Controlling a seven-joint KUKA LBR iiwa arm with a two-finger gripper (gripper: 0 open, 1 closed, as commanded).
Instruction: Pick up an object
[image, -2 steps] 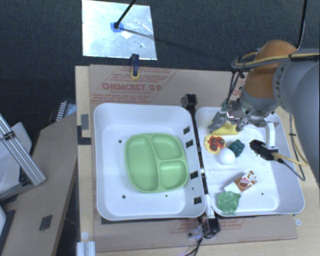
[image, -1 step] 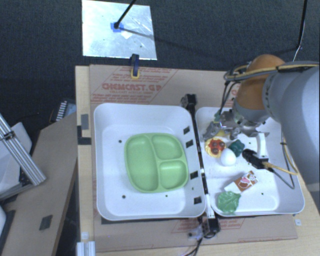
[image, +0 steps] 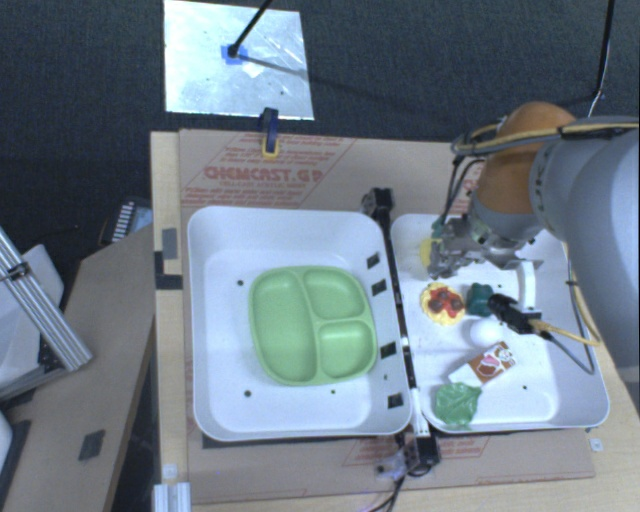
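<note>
Gripper (image: 447, 252) hangs low at the right bin's (image: 570, 400) far-left corner; finger state unreadable. Candidate objects (yellow-red toy (image: 442, 303), white ball (image: 484, 331), green lump (image: 457, 402)) crowd mid-bin, so closing could nudge neighbours or catch nothing.

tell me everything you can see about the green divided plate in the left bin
The pale green, rounded-square divided plate looks like matte plastic. Raised ridges split it into three compartments: one tall one along its left side and two smaller ones stacked on its right. All three look bare. It lies flat and upright, turned slightly askew, near the middle of the shallow white left bin, resting on the bin floor. Nothing else touches it; the arm and the small items are over in the other bin.
</note>
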